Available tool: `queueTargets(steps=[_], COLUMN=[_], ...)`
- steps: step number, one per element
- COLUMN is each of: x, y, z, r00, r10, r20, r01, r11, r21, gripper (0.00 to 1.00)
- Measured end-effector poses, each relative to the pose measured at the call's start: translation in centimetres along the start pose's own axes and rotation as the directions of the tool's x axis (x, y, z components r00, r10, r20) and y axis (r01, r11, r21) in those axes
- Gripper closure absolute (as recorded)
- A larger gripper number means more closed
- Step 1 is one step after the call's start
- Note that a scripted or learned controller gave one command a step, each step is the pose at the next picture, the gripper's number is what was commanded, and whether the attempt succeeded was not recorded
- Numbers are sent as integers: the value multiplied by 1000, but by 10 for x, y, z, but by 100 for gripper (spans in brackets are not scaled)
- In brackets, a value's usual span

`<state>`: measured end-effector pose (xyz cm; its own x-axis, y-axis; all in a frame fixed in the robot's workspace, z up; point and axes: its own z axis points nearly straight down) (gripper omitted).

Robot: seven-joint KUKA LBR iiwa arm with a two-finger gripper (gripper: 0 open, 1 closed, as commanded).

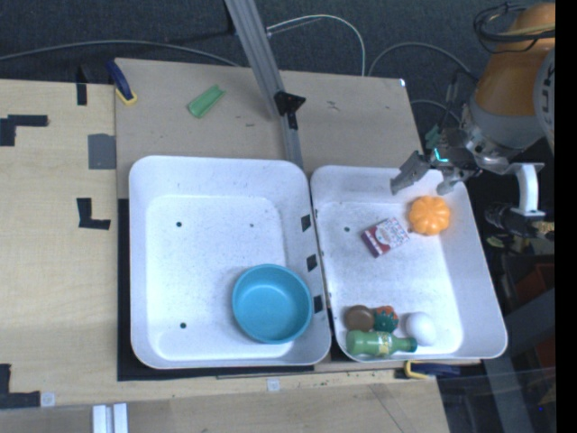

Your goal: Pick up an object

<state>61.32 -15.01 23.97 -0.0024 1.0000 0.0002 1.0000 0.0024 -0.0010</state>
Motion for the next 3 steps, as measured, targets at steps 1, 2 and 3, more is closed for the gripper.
queueTargets(steps=[1, 2, 3], x=[-6, 3, 3], y=[7, 2, 1], z=[52, 99, 152], r00=[1000, 1000, 1000], r10=[1, 1, 1], r20=[1, 0, 1], r01=[-1, -1, -1], r11=[1000, 1000, 1000], r21=[5, 5, 3], gripper=[0, 0, 0])
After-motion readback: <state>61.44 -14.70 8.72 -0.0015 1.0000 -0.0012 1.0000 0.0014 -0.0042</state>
